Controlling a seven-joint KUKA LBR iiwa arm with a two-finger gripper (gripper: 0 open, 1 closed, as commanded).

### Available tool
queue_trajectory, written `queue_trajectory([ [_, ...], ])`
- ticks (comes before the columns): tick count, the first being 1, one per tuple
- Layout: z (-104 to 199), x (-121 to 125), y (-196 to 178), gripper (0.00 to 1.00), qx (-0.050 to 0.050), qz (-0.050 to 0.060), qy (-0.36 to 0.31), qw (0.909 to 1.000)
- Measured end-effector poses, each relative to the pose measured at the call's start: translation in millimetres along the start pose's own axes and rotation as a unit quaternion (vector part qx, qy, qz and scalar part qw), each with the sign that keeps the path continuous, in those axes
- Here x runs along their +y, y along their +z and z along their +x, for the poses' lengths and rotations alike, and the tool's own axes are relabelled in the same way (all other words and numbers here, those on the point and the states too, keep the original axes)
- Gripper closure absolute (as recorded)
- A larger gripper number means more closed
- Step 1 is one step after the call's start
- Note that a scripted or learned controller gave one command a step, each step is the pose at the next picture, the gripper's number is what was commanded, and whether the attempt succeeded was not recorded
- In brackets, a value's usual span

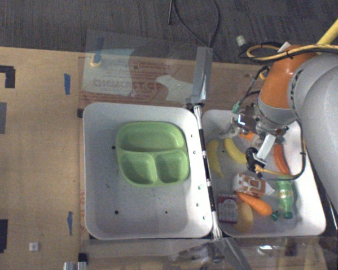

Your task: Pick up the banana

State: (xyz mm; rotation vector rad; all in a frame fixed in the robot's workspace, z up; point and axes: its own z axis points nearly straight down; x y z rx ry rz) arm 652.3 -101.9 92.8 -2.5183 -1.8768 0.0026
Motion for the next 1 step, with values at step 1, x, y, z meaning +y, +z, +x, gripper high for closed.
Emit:
queue_trajectory([
  [1,1.3,0.1,-8.0,1.00,-0.001,0.001,-0.002,1.0000],
])
